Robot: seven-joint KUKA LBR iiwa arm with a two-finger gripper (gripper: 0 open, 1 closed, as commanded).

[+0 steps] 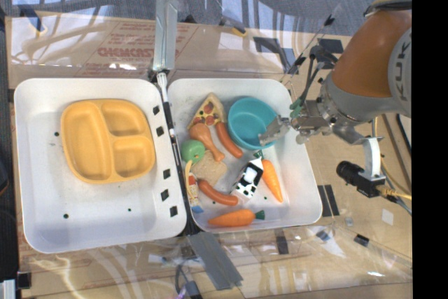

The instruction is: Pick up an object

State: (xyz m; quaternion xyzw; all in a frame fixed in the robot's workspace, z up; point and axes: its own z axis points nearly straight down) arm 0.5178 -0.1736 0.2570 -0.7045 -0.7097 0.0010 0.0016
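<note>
Tool (271, 136) hovers at the teal bowl (250, 121)'s right rim, in the right bin (302, 182); we cannot tell its opening. We judge the bowl nearest, lying just left of it.

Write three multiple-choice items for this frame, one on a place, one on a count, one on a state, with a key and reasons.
1. Where does the yellow divided plate lie?
A. in the left bin
B. in the right bin
C. on the bench beside the bins

2. How many carrots lie in the right bin?
A. none
B. two
C. five

3. How does the teal bowl stand?
A. upside down
B. upright, its hollow facing up
C. stacked on the yellow plate

Key: 1 A, the plate sits on the floor of the left bin. 2 B, one carrot lies by the cow-patterned toy and another carrot by the near wall. 3 B, its inside shows, with the gripper at its rim.
</note>
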